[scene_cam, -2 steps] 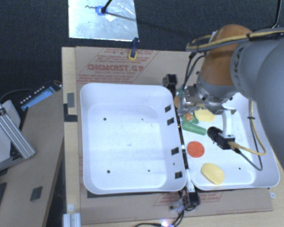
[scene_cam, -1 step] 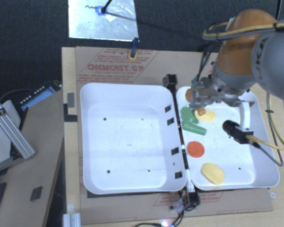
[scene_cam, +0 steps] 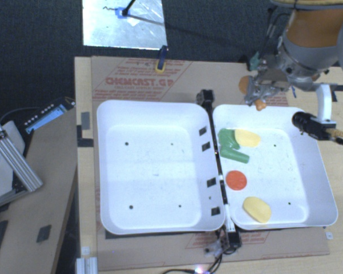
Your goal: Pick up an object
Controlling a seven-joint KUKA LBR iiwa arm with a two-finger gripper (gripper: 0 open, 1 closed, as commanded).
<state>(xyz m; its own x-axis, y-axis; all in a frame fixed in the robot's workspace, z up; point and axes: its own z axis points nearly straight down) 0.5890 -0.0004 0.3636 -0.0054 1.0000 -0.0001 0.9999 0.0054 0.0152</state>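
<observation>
This is a robotics lab or test cell, not a home. The surface (scene_cam: 86, 181) carries a cardboard sheet (scene_cam: 140, 79) printed with a trade name, and two white bins (scene_cam: 106, 119) sit on it, joined by black clips (scene_cam: 211, 182). A grey and orange industrial arm (scene_cam: 317, 27) reaches in from the right. Aluminium framing (scene_cam: 11, 158), loose cables (scene_cam: 14, 116), a metal plate (scene_cam: 124, 16) and dark carpet (scene_cam: 34, 39) surround the rig.

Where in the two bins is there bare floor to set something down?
The left bin has bare floor wall to wall. In the right bin, the right half is bare, from the far wall to the near rim. Its left strip by the divider is crowded: green piece, yellow piece, orange disc, yellow lump.
</observation>
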